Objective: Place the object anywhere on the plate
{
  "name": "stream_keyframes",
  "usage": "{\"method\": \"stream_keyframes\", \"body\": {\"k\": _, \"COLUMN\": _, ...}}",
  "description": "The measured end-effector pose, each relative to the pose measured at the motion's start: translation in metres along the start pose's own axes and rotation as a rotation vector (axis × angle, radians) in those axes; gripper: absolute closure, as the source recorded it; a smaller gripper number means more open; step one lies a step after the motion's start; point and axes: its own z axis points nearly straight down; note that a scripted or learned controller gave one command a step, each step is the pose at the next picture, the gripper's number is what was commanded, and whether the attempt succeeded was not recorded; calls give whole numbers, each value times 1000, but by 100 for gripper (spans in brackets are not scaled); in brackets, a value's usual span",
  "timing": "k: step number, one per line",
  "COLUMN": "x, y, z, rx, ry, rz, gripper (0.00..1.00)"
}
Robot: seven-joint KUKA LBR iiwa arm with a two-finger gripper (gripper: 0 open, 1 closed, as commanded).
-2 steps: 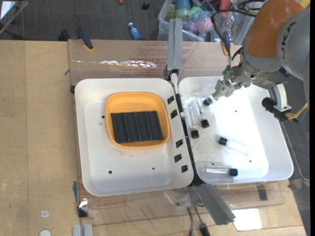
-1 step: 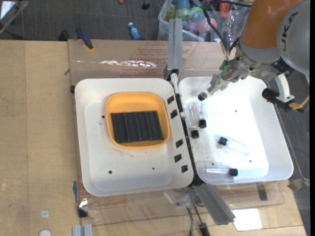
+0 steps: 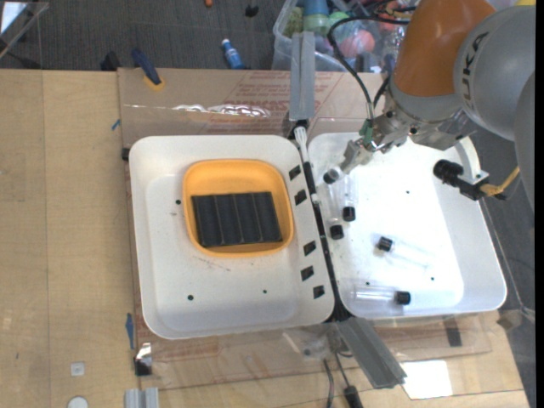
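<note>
Pale wooden tabletop carries two shallow white bins side by side, smooth and glossy with rounded corners, under a sheet of brown cardboard at the back. Behind it lies dark grey carpet and a clear plastic tub heaped with bright toys. The left bin holds a yellow plate, a rounded square with a raised rim, and on the plate lies the object, a flat black ribbed rectangle with lengthwise grooves. The right bin holds a few small clear tubes with black caps, scattered near its middle and front. The grey arm, with its shiny orange band, reaches in from the right over the back of the right bin. Its pincer hangs over that bin's rear left corner, and I cannot tell whether it is clenched or released; nothing shows between its tips. The object rests well apart from the pincer, across the divider between the bins.
</note>
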Motion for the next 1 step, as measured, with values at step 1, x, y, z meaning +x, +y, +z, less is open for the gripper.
{"method": "stream_keyframes", "body": {"k": 1, "x": 11, "y": 6, "z": -42, "rx": -7, "ry": -5, "rz": -159, "gripper": 100}}
